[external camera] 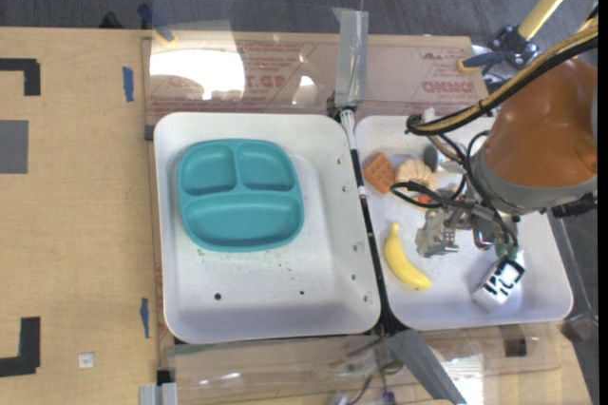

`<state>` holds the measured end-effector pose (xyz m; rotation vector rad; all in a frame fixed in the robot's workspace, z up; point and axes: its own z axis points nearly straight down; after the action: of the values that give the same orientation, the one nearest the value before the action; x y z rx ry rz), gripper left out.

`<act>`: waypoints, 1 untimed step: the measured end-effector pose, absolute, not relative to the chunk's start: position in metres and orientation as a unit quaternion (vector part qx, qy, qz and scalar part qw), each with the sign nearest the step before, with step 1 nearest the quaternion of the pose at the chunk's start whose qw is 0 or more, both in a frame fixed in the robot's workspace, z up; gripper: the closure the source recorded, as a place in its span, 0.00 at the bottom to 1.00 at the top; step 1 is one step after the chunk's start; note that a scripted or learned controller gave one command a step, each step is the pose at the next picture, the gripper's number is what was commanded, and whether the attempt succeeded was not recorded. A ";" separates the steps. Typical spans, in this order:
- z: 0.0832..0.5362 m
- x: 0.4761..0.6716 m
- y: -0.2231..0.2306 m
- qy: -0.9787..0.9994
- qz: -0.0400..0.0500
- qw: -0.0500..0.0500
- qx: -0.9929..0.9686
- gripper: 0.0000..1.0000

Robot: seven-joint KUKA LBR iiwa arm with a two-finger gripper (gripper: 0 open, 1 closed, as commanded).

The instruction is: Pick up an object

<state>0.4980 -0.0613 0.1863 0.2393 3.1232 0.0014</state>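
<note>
The right bin (546,303) holds a yellow banana (403,260) near its left wall, an orange waffle-like piece (378,172) and a pale tan lumpy item (414,171) toward the back, and a small white and black object (500,281) at the front right. My gripper (437,240) hangs low over the bin's middle, just right of the banana, below the orange wrist band and a tangle of black cables. The cables and metal parts hide its fingertips, and I see nothing between them.
The left bin (313,298) carries a teal divided plate (241,194). A ridge (361,203) separates the two bins. A clear plastic wall (285,70) stands behind them. The arm's bulk covers the right bin's back right part.
</note>
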 end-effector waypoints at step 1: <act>0.185 0.480 0.023 0.982 0.001 0.000 0.189 1.00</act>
<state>0.4800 0.0234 0.1848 0.5933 3.0844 0.0040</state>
